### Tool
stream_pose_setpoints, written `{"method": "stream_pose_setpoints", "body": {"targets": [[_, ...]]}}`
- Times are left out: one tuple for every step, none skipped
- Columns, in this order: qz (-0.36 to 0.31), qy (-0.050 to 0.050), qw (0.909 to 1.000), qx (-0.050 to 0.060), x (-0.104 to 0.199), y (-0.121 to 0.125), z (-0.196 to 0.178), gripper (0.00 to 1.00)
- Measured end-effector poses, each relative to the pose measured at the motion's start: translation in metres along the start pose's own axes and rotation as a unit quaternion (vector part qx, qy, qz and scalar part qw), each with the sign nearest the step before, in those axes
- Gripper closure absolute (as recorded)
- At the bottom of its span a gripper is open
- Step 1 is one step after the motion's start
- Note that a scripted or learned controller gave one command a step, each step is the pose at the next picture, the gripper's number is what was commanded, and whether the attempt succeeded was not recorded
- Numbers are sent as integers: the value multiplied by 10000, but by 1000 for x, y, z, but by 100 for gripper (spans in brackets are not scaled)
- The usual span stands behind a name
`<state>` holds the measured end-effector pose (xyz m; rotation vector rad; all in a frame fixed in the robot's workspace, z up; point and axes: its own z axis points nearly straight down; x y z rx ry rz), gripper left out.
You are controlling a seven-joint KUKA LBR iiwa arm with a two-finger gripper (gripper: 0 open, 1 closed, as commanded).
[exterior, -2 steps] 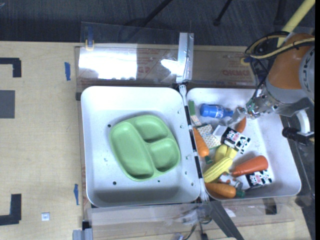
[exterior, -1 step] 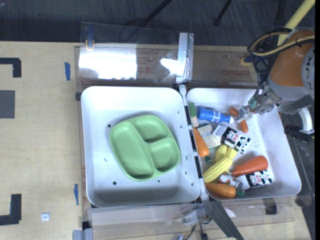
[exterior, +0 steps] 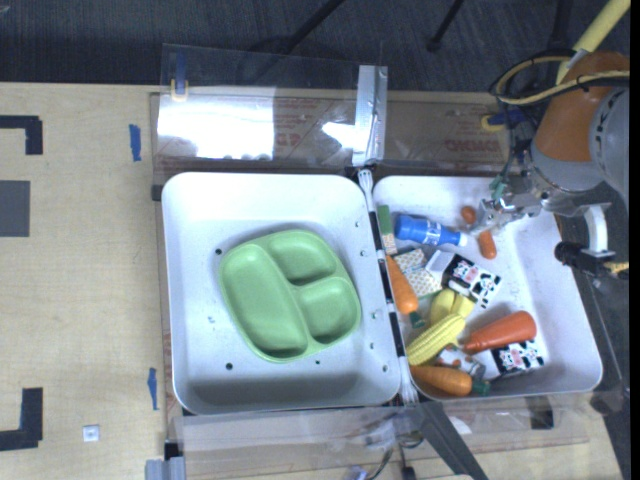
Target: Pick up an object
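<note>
The right bin [exterior: 575,298] holds a heap of toys. A blue bottle [exterior: 425,231] lies near its back left. A large carrot [exterior: 500,330] lies toward the front, next to a yellow banana-like piece [exterior: 440,333]. Two black-and-white cow-patterned boxes [exterior: 472,279] [exterior: 520,357] lie among them. Two small orange pieces [exterior: 468,214] [exterior: 487,244] lie near the back. My gripper [exterior: 505,204] hangs low over the bin's back right part, just right of the small orange pieces. Nothing is seen held in it.
The left bin [exterior: 190,228] holds a green divided plate [exterior: 290,293]. A slim orange carrot [exterior: 402,288] lies along the divider between the bins, and another [exterior: 442,379] lies at the right bin's front. A clear panel [exterior: 260,118] stands behind the left bin. Cables [exterior: 530,73] loop above the arm.
</note>
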<state>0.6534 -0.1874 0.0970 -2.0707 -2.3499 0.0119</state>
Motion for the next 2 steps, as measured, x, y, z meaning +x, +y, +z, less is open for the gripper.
{"method": "stream_pose_setpoints", "body": {"targets": [[-4, -10, 10000, -1, 0, 0, -10, 100], [-39, -22, 10000, -77, 23, 15, -93, 100]]}}
